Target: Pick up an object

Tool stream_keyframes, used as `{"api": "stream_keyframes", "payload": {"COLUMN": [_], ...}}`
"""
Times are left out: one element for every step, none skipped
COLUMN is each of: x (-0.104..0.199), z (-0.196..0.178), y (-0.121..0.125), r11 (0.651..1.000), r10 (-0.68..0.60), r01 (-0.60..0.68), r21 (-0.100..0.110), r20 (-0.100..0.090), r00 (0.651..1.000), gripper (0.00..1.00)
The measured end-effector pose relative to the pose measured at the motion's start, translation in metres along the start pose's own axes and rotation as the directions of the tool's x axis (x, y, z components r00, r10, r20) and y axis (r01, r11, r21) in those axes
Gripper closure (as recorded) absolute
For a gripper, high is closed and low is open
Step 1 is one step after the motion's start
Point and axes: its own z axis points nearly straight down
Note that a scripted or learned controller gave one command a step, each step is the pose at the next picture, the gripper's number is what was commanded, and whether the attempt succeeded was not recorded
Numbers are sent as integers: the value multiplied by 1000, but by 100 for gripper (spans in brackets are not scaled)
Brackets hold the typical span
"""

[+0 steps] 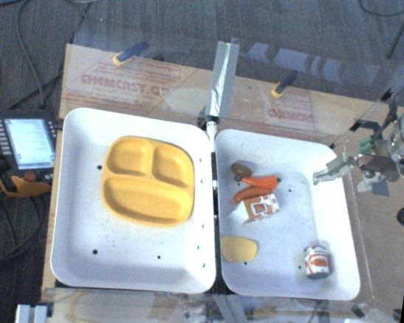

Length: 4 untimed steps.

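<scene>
Gripper (339, 169) at the end of the grey arm hovers over the upper right corner of the right bin (344, 214), reaching in from the right. Whether it is open or closed cannot be told at this angle, and nothing shows in its grasp.

Below and to its left, inside the right bin, lies a cluster of things: a small brown round piece (242, 170), an orange carrot (256, 187) touching it, and a small white carton (257, 206) with orange markings too small to read, just beneath the carrot. A flat yellow piece (238, 249) lies near the bin's lower left corner. A small can (315, 262) with a red and white label, unreadable, stands near the lower right, well apart from the others.

In the left bin (70, 250) rests a yellow divided tray (150, 181) with three compartments.

Behind the bins, the worktop (87, 74) carries faint red printed lettering, mirrored and hard to read. A handheld control pendant (18, 150) with a lit screen lies on the floor to the left.
</scene>
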Motion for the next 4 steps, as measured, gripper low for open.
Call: {"api": "stream_keyframes", "payload": {"x": [39,76,83,83], "z": [83,174,188,178], "y": [36,68,-6,-4], "r11": [993,970,943,943], "r10": [-116,-244,-333,-332], "r01": [116,244,333,332], "r21": [0,0,-16,-20], "r20": [0,1,9,13], "r00": [993,970,943,943], "gripper": [0,0,0,100]}}
